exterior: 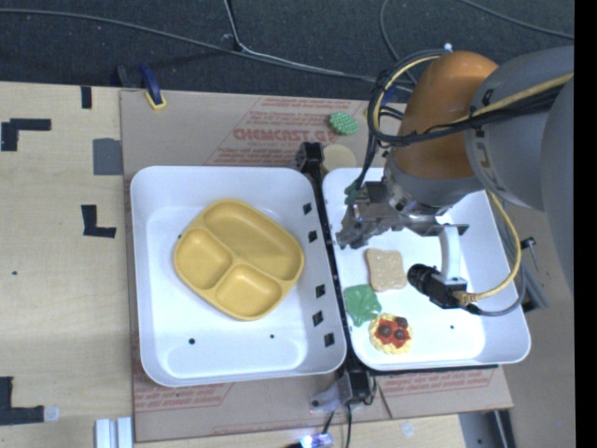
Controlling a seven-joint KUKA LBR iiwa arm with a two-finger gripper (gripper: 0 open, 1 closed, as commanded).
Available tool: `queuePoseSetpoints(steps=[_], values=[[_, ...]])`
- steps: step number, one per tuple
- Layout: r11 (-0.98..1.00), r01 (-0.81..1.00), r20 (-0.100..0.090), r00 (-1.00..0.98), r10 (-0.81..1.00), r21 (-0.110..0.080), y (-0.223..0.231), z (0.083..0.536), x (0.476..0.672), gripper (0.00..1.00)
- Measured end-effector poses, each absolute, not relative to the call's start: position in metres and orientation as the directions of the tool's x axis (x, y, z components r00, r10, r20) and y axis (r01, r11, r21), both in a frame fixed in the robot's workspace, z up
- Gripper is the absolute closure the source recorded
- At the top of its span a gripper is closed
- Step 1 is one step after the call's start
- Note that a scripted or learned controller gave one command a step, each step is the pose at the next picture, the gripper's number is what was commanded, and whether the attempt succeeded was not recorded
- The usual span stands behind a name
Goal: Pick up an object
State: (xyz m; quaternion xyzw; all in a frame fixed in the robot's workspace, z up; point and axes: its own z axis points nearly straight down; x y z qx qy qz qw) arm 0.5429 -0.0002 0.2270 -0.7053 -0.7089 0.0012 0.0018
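Three small things lie on the floor of the white bin [466, 343] at the right of the frame, and I see none of them in the gripper, so nothing is lifted yet. Nearest me, low in that bin, sits a round yellow-and-red toy [390, 333], which has no long axis to speak of. Just up and left of it, touching or nearly so, is a green leafy piece [360, 301], its longer side running from upper left to lower right. Above that lies a tan slice [384, 269], flat and near square, its slightly longer axis running up the frame.

The gripper [350, 233] hangs just up and left of the slice, close to the bin's left wall. I cannot tell whether its jaws are spread or pressed together. I judge the slice the likeliest target, so the approach, the close and the lift are all left to do.

At centre-left, the second bin [168, 343] bears a yellow divided plate [240, 258], its long axis running upper left to lower right. Farthest off, at upper centre on the cardboard [261, 133], rests a small green knobbly piece [342, 122].
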Motion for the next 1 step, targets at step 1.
queuePoseSetpoints(steps=[1], values=[[0.007, 1.000, 0.001, -0.007, 1.000, -0.003, 0.0558, 0.2346, 0.5278, 1.00]])
